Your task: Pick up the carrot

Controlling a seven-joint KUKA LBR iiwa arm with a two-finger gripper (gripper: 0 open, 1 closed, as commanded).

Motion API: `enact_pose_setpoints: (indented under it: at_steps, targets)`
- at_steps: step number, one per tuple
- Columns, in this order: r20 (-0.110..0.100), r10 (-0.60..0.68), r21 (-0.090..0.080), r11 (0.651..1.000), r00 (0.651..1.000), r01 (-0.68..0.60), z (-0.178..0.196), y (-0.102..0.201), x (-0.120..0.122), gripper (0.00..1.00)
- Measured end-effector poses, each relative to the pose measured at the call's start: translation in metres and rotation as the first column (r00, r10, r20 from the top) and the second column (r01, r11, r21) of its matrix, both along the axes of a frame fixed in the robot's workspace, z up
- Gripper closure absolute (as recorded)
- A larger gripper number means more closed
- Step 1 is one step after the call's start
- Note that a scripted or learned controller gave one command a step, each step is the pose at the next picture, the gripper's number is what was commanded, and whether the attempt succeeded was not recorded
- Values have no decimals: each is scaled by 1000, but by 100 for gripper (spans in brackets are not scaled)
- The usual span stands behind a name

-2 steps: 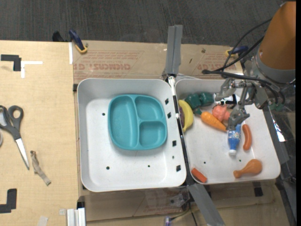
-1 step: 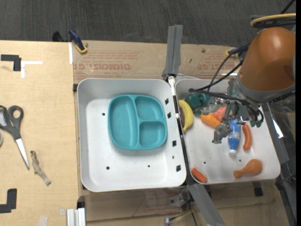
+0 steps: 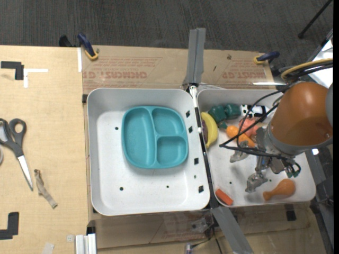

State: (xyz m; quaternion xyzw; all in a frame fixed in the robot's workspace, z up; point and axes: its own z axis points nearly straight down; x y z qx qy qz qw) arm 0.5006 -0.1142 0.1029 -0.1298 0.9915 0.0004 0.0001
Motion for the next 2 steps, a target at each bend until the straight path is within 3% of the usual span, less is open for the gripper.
enact_pose_setpoints:
  at_steps: [1,2]
  targets:
    - [4,-177,0,984,984,177,-9,-20,87,0]
    - [3,-212,1,977,977,212,-10,13,118,0]
